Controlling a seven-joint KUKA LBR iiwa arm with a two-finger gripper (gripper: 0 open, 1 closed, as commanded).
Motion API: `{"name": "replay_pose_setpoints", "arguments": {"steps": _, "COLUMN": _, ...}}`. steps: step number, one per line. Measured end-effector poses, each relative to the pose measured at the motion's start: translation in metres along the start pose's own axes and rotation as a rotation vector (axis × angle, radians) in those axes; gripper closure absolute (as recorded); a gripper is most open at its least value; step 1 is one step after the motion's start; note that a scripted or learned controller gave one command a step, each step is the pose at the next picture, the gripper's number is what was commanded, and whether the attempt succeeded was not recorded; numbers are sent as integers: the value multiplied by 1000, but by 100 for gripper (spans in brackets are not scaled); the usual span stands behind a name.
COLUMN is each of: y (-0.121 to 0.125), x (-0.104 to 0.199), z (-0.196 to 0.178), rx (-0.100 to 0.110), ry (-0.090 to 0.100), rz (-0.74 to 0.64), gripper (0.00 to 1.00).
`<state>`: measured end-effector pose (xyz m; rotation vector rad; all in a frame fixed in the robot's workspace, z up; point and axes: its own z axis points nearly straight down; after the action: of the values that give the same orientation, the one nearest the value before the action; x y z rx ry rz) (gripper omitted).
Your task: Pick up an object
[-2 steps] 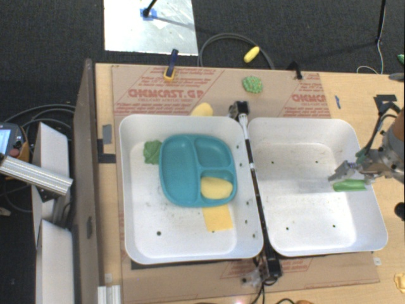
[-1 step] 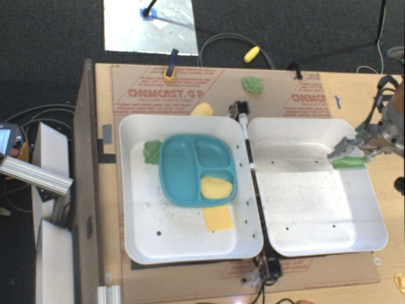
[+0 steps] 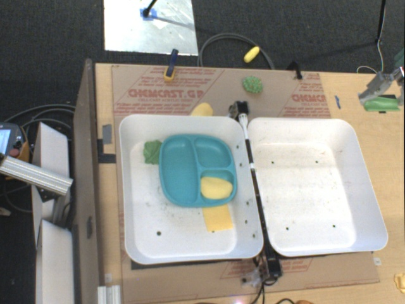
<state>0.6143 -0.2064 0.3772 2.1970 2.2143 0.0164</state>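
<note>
1. Two white bins sit side by side on the bench; the left bin has all the items, and the right bin sits beside it, touching along the middle seam.
2. A teal divided plate lies in the left bin, long axis running roughly top to bottom of the view.
3. A yellow lump rests in the plate's lower right compartment, long axis running left to right.
4. A flat yellow piece pokes out from under the plate's lower edge, pointing toward the near rim.
5. A green leafy piece sits at the plate's left edge, touching it.
6. Behind the bins on the bench: a small green ball and a yellow item at the left bin's far rim.
7. The gripper is at the far right edge, well apart from both bins; I cannot tell how its fingers stand.
</note>
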Motion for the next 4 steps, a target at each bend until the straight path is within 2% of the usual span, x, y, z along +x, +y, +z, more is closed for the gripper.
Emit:
{"name": "replay_pose_setpoints", "arguments": {"steps": 1, "y": -42, "x": 2, "z": 154, "rx": 36, "ry": 13, "rz": 8, "gripper": 0}}
{"name": "replay_pose_setpoints", "arguments": {"steps": 2, "y": 7, "x": 8, "z": 13, "rx": 4, "ry": 2, "rz": 0, "gripper": 0}}
{"name": "replay_pose_setpoints", "arguments": {"steps": 3, "y": -39, "x": 4, "z": 128, "rx": 32, "ry": 11, "rz": 8, "gripper": 0}}
{"name": "replay_pose_setpoints", "arguments": {"steps": 4, "y": 12, "x": 8, "z": 40, "rx": 9, "ry": 4, "rz": 1, "gripper": 0}}
